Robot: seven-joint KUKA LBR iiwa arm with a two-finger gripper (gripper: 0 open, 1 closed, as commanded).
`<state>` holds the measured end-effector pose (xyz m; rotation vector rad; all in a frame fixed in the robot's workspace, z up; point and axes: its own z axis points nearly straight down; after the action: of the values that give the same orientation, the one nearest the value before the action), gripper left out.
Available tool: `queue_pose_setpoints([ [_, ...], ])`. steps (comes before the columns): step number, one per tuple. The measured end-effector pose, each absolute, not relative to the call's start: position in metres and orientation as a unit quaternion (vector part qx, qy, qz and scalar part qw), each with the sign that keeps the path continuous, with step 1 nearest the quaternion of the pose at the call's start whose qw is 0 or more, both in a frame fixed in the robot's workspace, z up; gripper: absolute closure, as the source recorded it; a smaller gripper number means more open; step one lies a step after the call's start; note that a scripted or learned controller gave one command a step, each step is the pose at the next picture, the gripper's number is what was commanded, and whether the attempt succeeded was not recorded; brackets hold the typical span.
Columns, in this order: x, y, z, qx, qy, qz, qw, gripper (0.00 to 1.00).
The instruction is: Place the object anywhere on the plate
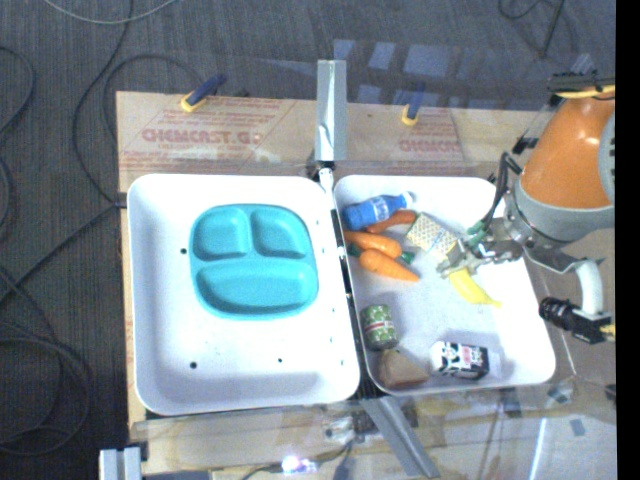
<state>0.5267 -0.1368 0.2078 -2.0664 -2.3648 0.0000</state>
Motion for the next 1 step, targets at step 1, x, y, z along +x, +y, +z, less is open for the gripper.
queue_pose_setpoints([
  [1,0.5356,-0.0469,0.2026,-0.670,-0.742,0.0007,0.001,1.00],
])
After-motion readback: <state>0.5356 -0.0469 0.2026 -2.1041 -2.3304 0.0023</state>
